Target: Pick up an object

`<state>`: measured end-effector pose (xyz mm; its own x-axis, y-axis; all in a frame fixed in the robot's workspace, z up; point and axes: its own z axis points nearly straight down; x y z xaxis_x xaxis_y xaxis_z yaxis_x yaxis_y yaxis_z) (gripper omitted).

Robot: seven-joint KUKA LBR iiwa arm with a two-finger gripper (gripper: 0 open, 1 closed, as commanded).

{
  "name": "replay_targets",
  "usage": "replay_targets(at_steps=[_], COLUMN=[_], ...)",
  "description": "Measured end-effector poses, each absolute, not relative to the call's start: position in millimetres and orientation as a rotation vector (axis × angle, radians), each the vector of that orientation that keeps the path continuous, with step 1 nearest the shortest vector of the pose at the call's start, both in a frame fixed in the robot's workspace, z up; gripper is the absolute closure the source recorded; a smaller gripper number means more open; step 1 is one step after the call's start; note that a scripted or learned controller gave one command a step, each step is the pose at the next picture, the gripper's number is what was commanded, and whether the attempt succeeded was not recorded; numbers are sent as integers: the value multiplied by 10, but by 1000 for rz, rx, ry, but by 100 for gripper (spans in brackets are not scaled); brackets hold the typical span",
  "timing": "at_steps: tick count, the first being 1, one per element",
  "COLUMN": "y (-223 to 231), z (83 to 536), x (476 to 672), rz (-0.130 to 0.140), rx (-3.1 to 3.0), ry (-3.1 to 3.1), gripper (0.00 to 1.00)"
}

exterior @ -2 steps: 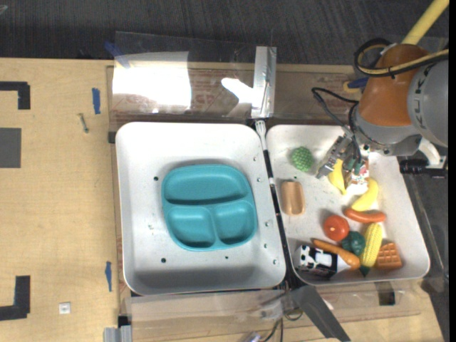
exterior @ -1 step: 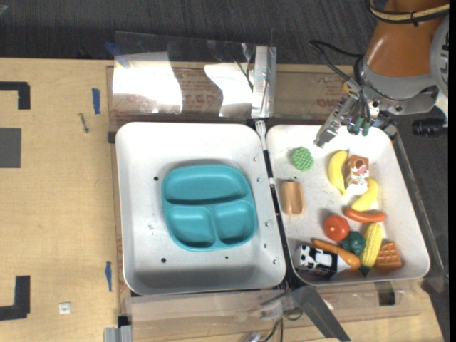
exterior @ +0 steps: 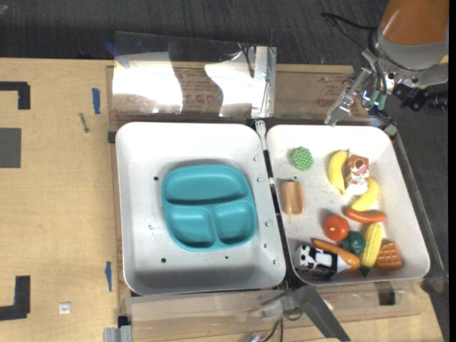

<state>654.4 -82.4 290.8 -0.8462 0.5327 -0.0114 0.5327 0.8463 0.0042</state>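
Grey arm with broad orange band above the wrist, ending in a slim metallic gripper with black cables and small blue-green details alongside.

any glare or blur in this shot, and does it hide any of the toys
Camera view: strong glare washes out the clear plastic sheet behind the left bin; the gripper beyond the right bin's far rim looks slightly soft, its jaws hard to read; the toys, such as the banana and the green ball, are evenly lit and clear, though small.
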Motion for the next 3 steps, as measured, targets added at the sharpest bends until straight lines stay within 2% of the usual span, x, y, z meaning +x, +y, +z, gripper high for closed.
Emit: replay_targets(at_steps=[1,2,3], y=[-820,-1574,-1567], z=[2879,1749,879], x=[6537,6103,5398], rz=[0,-2,0], rx=[868,628,723], ry=[3012,3083,3049], gripper=[0,0,0])
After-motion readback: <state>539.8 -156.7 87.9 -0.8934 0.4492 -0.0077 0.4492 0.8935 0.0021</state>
